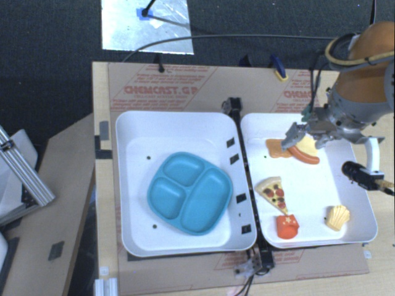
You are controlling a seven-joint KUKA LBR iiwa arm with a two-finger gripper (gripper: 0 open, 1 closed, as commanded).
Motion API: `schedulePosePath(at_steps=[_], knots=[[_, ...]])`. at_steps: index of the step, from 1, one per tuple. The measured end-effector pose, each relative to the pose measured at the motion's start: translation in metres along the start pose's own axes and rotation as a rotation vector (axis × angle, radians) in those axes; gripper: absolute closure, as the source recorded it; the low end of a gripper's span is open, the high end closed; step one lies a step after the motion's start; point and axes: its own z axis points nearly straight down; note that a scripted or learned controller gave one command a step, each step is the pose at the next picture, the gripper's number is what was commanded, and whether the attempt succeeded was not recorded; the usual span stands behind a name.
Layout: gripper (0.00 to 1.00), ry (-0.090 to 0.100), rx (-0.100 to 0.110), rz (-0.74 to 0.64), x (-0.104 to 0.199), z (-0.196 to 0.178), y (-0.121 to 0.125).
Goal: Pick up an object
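A tray lies in the left bin. The right bin holds a pizza slice, with a hot dog behind it.

from my remote station: two white bins of smooth, faintly glossy plastic sit on a matt brown cardboard sheet printed in red. the blue divided tray looks satin-smooth plastic. toy pizza slice and hot dog appear moulded plastic. a crinkled foil-like sheet shines behind.
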Motion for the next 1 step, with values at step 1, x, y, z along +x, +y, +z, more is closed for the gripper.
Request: schedulePosePath(at_steps=[1], knots=[[0.0,-0.001,-0.012,-0.002,0.0,-0.006,0.0022]])
